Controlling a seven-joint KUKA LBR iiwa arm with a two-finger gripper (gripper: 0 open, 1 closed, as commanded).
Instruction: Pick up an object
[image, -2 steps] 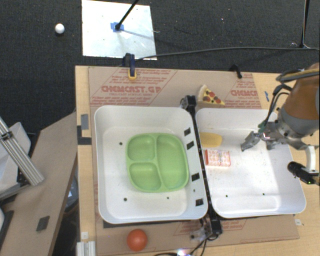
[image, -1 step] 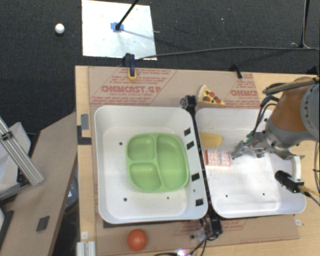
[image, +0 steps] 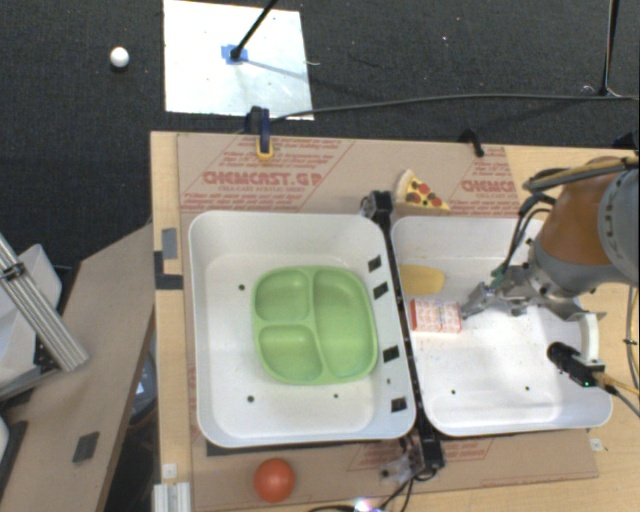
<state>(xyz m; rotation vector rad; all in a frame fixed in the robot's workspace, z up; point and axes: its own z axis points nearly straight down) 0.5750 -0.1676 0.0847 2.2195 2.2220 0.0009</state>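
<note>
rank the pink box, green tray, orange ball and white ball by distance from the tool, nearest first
From the tool, in the right bin:
1. pink box, right bin, just left of it
2. green tray, left bin
3. orange ball, front bench edge
4. white ball, far left floor

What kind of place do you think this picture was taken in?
Probably a robot test lab: a grey and orange robot arm reaches over two white bins, with toy items like a green divided plate and a pizza slice.

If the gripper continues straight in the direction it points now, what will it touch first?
The gripper points toward the view's left, at the small red-and-white box lying in the right white bin. It would probably meet that box first, though its height above the bin floor is unclear from this slanted view.
</note>
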